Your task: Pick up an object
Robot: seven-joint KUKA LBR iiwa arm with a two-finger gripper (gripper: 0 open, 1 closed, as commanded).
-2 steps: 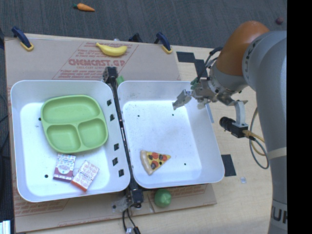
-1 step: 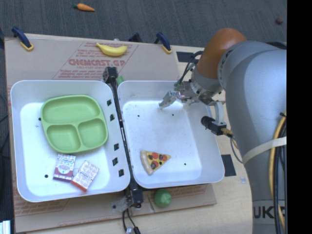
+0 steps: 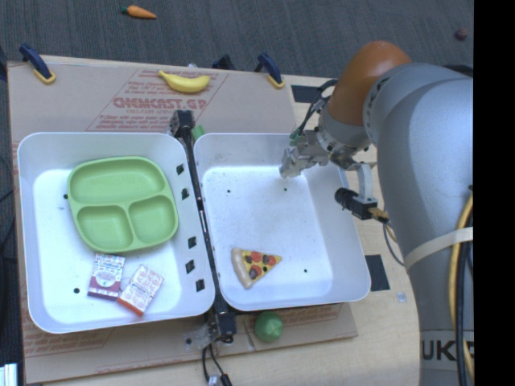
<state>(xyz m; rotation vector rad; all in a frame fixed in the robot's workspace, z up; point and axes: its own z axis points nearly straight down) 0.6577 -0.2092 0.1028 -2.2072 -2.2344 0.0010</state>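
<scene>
- My arm (image 3: pixel 426 135) is a thick, rounded grey casing.
- An orange band (image 3: pixel 366 83) caps the joint above my wrist.
- Dark cables loop beside that wrist.
- My gripper (image 3: pixel 291 166) is small, metallic grey.
- A yellow cable and a pale strap cross my lower body, near white lettering.

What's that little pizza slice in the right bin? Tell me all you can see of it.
The pizza slice looks like a small toy, probably plastic: a flat wedge with a tan crust along its left edge, a yellow top and red and dark dots for toppings. It lies flat on the floor of the right bin, near the front left corner, tip pointing right. Nothing but the bin floor touches it.
</scene>
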